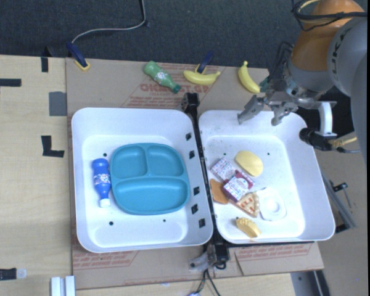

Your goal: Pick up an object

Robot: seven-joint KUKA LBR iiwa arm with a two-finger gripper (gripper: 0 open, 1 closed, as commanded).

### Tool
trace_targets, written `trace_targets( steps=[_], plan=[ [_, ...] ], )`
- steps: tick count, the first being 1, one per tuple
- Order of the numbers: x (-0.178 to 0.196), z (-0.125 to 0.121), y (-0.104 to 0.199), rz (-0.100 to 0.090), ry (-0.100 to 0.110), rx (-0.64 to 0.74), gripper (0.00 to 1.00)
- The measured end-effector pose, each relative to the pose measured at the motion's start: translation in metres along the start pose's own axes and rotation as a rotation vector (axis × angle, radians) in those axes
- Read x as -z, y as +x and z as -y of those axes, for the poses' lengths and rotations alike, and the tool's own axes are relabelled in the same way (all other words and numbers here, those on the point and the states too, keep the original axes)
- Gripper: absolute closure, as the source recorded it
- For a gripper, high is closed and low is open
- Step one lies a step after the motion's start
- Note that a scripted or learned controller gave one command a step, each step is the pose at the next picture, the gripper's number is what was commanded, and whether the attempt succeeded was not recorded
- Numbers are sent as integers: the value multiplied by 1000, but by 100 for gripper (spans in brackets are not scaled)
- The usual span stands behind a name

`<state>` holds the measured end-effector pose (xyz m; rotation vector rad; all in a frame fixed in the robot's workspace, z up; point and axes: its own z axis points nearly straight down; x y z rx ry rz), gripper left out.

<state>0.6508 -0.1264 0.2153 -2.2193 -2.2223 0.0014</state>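
Note:
My gripper [263,115] hangs over the back edge of the right bin [308,165], fingers spread open with nothing between them. Below it in that bin lie several small toy foods: a yellow oval piece [249,163], a red and white packet [237,185] beside a paler packet [221,168], a brown round piece [218,192], a waffle-like wedge [249,204], a white ring-shaped piece [272,206] and a small yellow piece [247,227]. The gripper stands apart from all of them, toward the back.
The left bin [86,134] holds a blue divided plate [150,179] and a blue bottle [100,181]. Behind the bins on the cardboard lie a green bottle [161,76] and two bananas [201,76] [248,78]. A black divider [197,159] runs between the bins.

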Motion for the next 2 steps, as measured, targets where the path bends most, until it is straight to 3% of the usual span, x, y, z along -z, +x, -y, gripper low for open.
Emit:
trace_targets(
  steps=[1,2],
  plan=[
    [-129,43,-22,0,-3,-1,0],
    [-118,42,-22,3,-7,-1,100]
  ],
)
